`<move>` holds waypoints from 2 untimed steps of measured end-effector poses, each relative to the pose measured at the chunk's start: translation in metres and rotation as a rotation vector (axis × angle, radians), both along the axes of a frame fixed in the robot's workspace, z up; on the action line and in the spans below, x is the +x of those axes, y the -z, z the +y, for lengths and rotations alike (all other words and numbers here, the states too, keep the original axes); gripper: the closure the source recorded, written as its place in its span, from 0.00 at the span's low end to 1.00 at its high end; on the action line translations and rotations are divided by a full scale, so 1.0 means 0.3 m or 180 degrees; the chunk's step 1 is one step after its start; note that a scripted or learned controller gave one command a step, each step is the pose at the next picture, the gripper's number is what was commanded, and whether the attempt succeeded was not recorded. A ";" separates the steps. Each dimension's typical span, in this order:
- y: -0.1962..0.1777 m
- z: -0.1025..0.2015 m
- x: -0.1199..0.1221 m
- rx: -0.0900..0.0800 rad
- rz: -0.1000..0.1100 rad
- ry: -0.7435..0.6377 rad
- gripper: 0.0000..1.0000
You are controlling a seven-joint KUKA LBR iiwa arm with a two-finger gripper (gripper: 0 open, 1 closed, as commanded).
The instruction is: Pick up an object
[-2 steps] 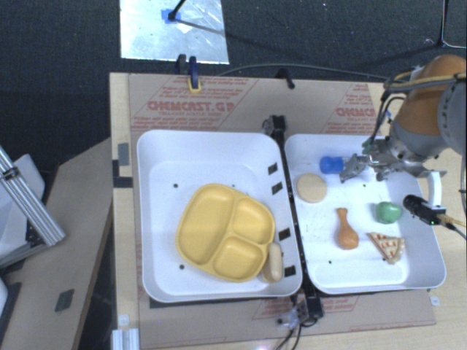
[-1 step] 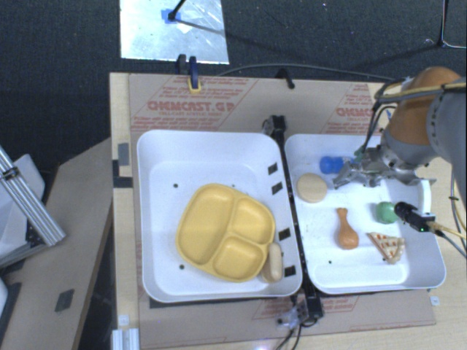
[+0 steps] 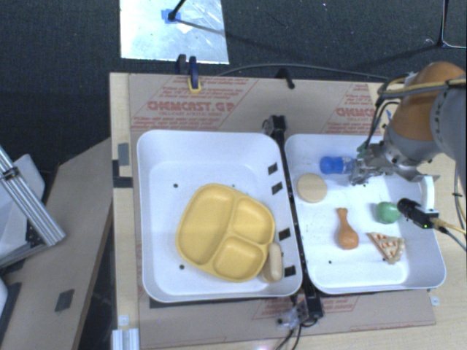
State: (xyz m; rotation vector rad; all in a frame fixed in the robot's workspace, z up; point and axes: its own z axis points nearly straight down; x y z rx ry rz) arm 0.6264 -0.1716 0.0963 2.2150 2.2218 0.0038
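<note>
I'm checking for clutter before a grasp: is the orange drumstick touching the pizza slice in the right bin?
Apart. The camera view shows bare white bin floor between the drumstick and the pizza slice.

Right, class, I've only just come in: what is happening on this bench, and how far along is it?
A grey robot arm reaches in from the right over the right-hand bin. Its gripper sits low at the back of that bin, right beside a blue object; whether it has hold of it is not clear. A round beige disc, an orange drumstick-shaped toy, a green ball and a pizza-slice toy lie loose in the same bin. The left bin holds a yellow divided tray with a small beige piece at its edge.
</note>
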 end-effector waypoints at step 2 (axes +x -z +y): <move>-0.299 0.013 -0.010 -0.0001 -0.0005 -0.0004 1.00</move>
